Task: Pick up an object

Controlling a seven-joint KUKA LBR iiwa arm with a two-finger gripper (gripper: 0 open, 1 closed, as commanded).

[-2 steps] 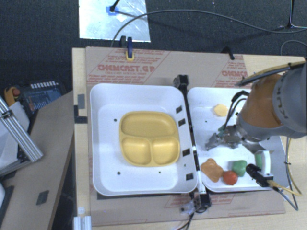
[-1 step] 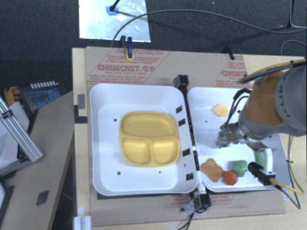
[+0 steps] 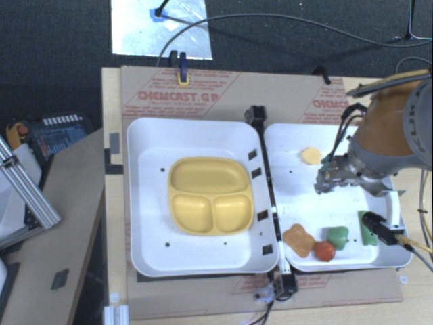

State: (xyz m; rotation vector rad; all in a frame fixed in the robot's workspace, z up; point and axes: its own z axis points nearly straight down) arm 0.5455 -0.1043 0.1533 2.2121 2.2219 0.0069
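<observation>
**Approach over the right bin, nothing held yet**

Camera view. The gripper point(image 3: 329, 179) hangs over bare floor of the right bin point(image 3: 292, 137), reaching in from the right with the grey wrist and orange band behind it. Whether it is touching the floor cannot be told. The fingers are a dark cluster at this size; I cannot tell their spread, and nothing shows between them.

Candidates, all placed from the gripper:
- yellow piece point(image 3: 311, 156): near, up and to the left, apart from the fingers.
- orange piece point(image 3: 298, 239): below and left, at the bin's front edge.
- red piece point(image 3: 325, 251): touching the orange one on its right.
- green piece point(image 3: 337, 235): just beside the red one, almost straight below the gripper.

The left bin point(image 3: 145, 181) carries a yellow divided tray point(image 3: 206, 195), well apart from the arm.

Judgement: the step is the reach, pre-grasp. The yellow piece looks the easiest, being alone. The next move needs a short shift to centre over it, then a descent and a close. The front cluster risks a crowded grasp.
</observation>
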